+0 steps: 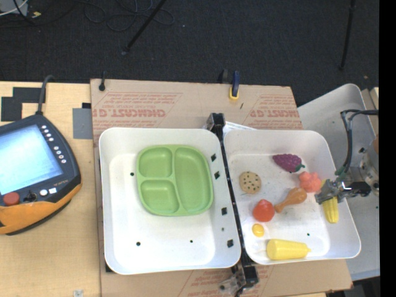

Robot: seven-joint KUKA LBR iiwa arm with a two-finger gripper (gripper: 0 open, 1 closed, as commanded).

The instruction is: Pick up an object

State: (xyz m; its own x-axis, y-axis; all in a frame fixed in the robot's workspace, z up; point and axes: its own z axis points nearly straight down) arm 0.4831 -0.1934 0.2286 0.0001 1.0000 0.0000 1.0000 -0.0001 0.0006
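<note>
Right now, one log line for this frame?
phase: reach | hand: right bin's right edge, at yellow corn | grasp: unclear | green tray: left bin

Look at the right side of the view and you will see your robot arm (362, 166) coming in. Not much of it shows. You can see a dark, thin cable that curves up and over, then runs down toward the wrist. The wrist part looks grey and shiny. At the end sits the gripper (328, 195), low down and pointing to the left. It is dark grey and small in the view. It is too blurry to say how it is set. The rest of the arm goes off the right side.
</note>
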